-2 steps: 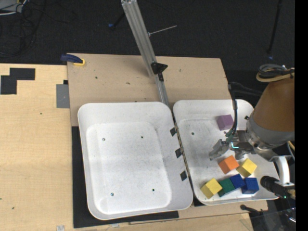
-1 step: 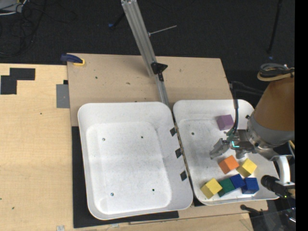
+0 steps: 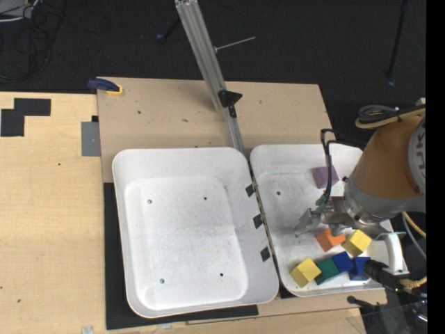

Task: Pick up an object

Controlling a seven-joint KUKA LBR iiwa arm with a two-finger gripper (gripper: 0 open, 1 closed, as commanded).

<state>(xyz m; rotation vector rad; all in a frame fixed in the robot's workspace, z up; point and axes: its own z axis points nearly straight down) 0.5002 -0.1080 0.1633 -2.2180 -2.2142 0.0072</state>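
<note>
Blocks (image 3: 332, 256) lie clustered in the right bin (image 3: 278, 165) on the wooden table (image 3: 278, 110), beside the gripper (image 3: 311, 221), its opening indiscernible, dark floor (image 3: 104, 33) behind.

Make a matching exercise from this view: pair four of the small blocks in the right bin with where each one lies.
Things:
1. purple flat block
2. orange block
3. green block
4. yellow cube at the bin's near edge

Places:
A. between a yellow cube and a blue block
B. leftmost of the cluster along the near edge
C. alone toward the far side of the right white bin
D. just under the arm's pincer

Pairs: 1-C, 2-D, 3-A, 4-B
</note>
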